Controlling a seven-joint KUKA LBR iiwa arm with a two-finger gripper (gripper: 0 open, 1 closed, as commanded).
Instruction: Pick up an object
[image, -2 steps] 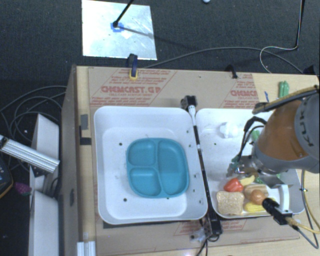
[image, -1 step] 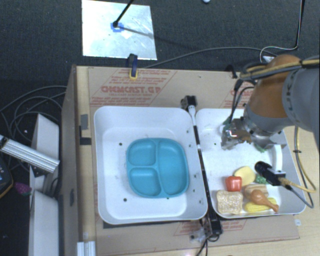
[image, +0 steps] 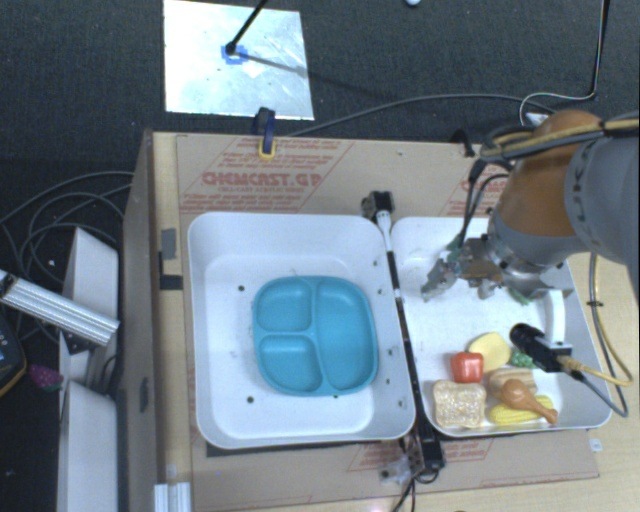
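Camera view puts the toy food nearest you, heaped in the right bin's (image: 600, 405) front corner: a beige block (image: 459, 404), a red piece (image: 467, 367), a yellow piece (image: 489, 347) and an orange drumstick shape (image: 523, 395). Left of that, a blue divided plate (image: 313, 334) lies in the left bin (image: 215, 300). Farther back, the hand (image: 437, 281) hangs over the right bin's bare floor, well apart from the food; you cannot tell whether it is spread or pressed together.
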